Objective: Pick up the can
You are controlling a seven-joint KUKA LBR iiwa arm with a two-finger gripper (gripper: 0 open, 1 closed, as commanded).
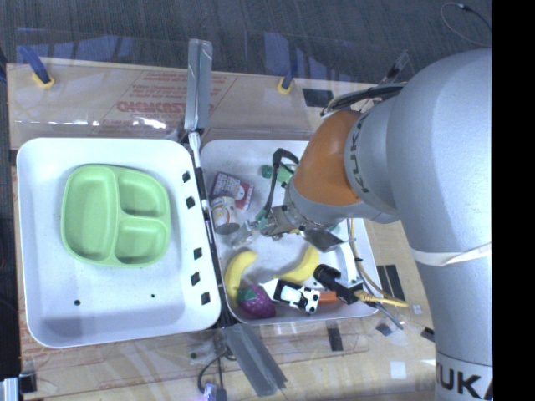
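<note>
The can point(229, 197), with a red and white label, lies on its side in the right bin point(219, 155), close to that bin's left wall. My gripper point(271, 221) hangs low over the middle of the right bin, just right of the can and slightly nearer the front. Nothing shows clearly between the fingers, and the wrist and the orange band cover the bin's right half.
The left bin point(33, 249) holds a green divided plate point(115, 215). In the right bin lie two bananas point(239, 271) point(303, 263), purple grapes point(257, 301), a black-and-white toy point(299, 296), an orange carrot point(338, 297) and a small green item point(267, 172).
</note>
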